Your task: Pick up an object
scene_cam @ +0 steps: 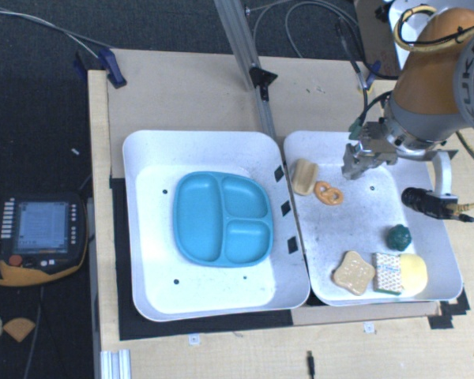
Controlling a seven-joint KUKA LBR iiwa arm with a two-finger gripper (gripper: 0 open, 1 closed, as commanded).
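Note:
The right bin (426,235) holds several small items: a tan bread-like piece (303,176) at its left wall, an orange pretzel (329,193) beside it, a dark green ball (399,236), a square cracker (354,272), a patterned white block (388,273) and a pale yellow round piece (412,273). My gripper (355,166) hangs over the bin's upper part, just up and right of the pretzel. Nothing shows between its fingers.
The left bin (150,212) carries a blue divided plate (223,217). A grey metal post (241,34) slants across the back of the bench. A teach pendant (38,235) lies off the bench at the left. A black cylinder (425,201) on the arm overhangs the right bin.

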